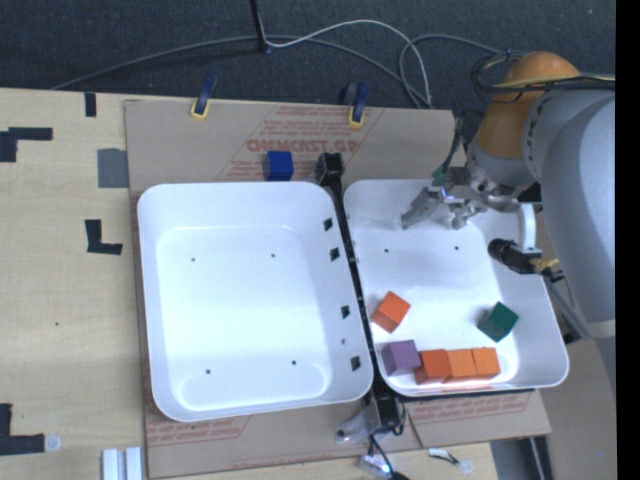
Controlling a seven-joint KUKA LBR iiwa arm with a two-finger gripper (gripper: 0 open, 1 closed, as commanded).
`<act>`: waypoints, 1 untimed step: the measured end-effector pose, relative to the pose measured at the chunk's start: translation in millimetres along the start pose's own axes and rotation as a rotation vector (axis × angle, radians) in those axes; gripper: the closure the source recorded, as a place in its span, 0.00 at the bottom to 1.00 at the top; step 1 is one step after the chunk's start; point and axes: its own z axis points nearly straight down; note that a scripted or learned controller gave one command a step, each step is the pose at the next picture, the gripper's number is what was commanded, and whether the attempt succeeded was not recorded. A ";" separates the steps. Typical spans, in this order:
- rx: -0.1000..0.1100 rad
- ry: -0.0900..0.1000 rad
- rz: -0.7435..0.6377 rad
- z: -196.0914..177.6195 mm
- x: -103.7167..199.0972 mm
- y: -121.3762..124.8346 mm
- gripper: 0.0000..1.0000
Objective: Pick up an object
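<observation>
We see the gripper (436, 211) over the far part of the right bin (520, 268), its 2 fingers apart with nothing between them. The blocks lie well apart from it toward the near side: an orange cube (391, 311), a green cube (497, 321), a purple cube (401, 356) and an orange bar (458, 365) along the near wall. A blue cube (279, 164) sits outside, beyond the left bin (160, 268).

Below the silver gripper (432, 208), an orange cube (391, 311), a purple cube (401, 356), an orange bar (458, 365) and a dark green block (497, 321) are seen; both bins (165, 230) are white; a blue cube (279, 164) lies to its left
</observation>
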 end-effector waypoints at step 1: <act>0.001 0.003 -0.006 -13.8 59.1 -83.1 0.00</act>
